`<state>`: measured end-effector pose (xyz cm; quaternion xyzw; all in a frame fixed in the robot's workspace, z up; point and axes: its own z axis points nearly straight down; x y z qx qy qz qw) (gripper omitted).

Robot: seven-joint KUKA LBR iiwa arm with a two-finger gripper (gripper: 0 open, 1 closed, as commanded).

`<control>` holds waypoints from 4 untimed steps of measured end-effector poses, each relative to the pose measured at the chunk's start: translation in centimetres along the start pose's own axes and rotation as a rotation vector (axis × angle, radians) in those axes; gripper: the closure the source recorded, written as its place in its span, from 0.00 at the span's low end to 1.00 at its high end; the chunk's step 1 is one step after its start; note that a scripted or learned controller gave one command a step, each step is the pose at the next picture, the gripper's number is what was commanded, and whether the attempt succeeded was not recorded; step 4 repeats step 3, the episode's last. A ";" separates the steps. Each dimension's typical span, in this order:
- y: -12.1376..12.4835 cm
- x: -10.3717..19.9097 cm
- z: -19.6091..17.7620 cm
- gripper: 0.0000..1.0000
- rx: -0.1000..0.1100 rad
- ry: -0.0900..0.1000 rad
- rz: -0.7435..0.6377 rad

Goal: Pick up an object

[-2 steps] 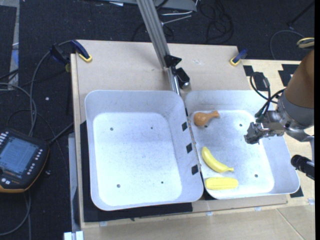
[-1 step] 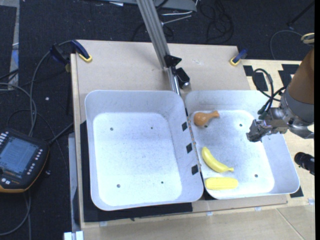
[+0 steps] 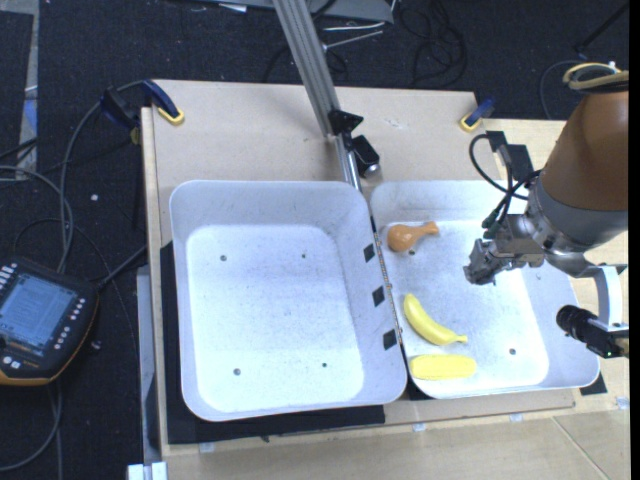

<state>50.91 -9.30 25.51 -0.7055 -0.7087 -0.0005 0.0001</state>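
My pincer [image 3: 480, 271] hangs over the right bin [image 3: 530, 363]; its spread, cannot tell. Banana [image 3: 431, 323] on bin floor near the left wall. Wooden tabletop [image 3: 250, 133], dark carpet [image 3: 80, 38], cables.

Looked matt, speckled white plastic for both bins [image 3: 270, 213]; pale bare wood for the counter [image 3: 250, 128]; glossy yellow for the banana [image 3: 432, 324].

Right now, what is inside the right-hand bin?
The right bin holds an orange drumstick-shaped toy, a banana and a flat yellow piece. The gripper hangs above its floor; whatever lies under the arm is covered.
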 end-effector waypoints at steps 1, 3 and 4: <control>-0.2 4.5 1.1 1.00 0.001 0.000 0.000; 0.0 15.2 3.1 1.00 0.002 0.000 0.000; 0.0 15.2 3.1 1.00 0.002 0.000 0.000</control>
